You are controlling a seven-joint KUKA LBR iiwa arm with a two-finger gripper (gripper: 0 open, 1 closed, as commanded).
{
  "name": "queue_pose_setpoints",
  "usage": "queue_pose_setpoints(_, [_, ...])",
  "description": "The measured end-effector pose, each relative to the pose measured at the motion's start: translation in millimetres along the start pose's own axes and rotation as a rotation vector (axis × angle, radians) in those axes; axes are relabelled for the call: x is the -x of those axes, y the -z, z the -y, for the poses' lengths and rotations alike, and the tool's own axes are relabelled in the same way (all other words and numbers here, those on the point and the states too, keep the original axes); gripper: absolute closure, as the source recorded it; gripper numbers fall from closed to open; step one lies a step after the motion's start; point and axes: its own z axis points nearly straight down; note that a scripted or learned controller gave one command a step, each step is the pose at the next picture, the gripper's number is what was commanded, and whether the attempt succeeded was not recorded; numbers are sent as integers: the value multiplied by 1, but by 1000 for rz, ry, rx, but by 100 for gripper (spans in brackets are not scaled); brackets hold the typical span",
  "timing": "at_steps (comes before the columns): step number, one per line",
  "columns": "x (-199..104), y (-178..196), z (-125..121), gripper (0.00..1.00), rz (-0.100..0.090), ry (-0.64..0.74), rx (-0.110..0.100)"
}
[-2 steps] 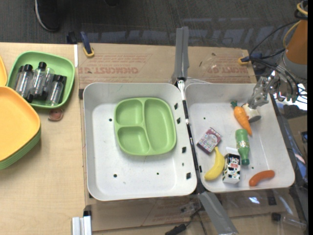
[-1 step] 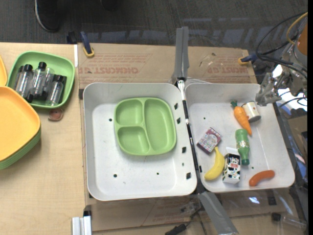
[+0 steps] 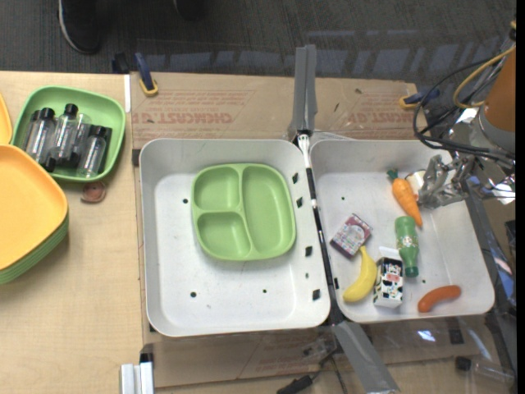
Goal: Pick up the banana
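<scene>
A yellow banana (image 3: 362, 276) lies in the right bin (image 3: 472, 220), near its front left, with its stem end pointing up toward a small purple packet (image 3: 351, 235). A small black-and-white carton (image 3: 390, 281) touches the banana's right side. My gripper (image 3: 433, 189) hangs at the bin's upper right, just right of an orange carrot (image 3: 406, 200), well away from the banana.
A green bottle (image 3: 406, 245) and an orange sausage-shaped toy (image 3: 439, 297) also lie in the right bin. The left bin (image 3: 164, 286) holds a green divided plate (image 3: 244, 212). On the bench at left stand a green tray of vials (image 3: 70, 132) and stacked yellow plates (image 3: 29, 212).
</scene>
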Motion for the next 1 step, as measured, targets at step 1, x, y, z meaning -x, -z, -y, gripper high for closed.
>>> queue_pose_setpoints(1, [50,-2,32,100,3,226,-2])
